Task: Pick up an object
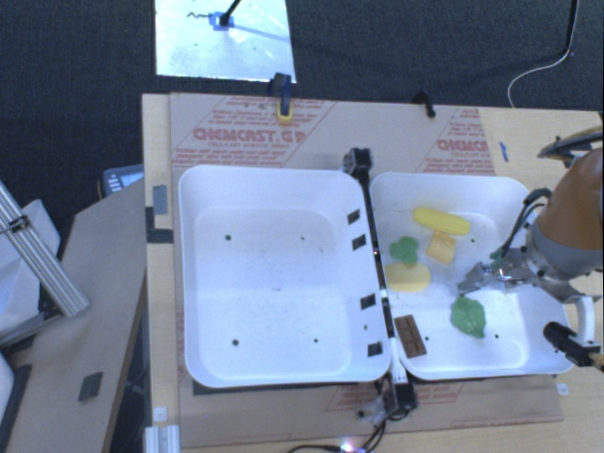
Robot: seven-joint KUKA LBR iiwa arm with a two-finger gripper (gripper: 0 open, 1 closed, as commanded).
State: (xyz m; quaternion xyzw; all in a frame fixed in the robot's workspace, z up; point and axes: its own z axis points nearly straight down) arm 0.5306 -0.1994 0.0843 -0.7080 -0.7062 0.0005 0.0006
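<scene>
Reaching in from the right edge, the grey arm with orange band (pixel 578 217) is seen low over the right shallow white plastic bin (pixel 510 194). The two-finger metal gripper (pixel 478 278) is pointed left; the fingers (pixel 469 282) are too small and blurred, so how far apart they stand cannot be told, and nothing is seen between them. Just below the fingertips a crumpled dark green soft object (pixel 469 317) is lying on the bin floor, near but apparently apart from them. Left of the fingers a pale yellow rounded block (pixel 408 277) is found, with a small green leafy toy (pixel 405 249) just above it. Up and left of the fingers a small yellow cube (pixel 441 247) and a long yellow banana-shaped toy (pixel 441 220) are placed. A brown flat rectangular piece (pixel 410 336) is set well down-left, at the bin's edge. The left shallow white bin (pixel 203 196) is further left.
</scene>
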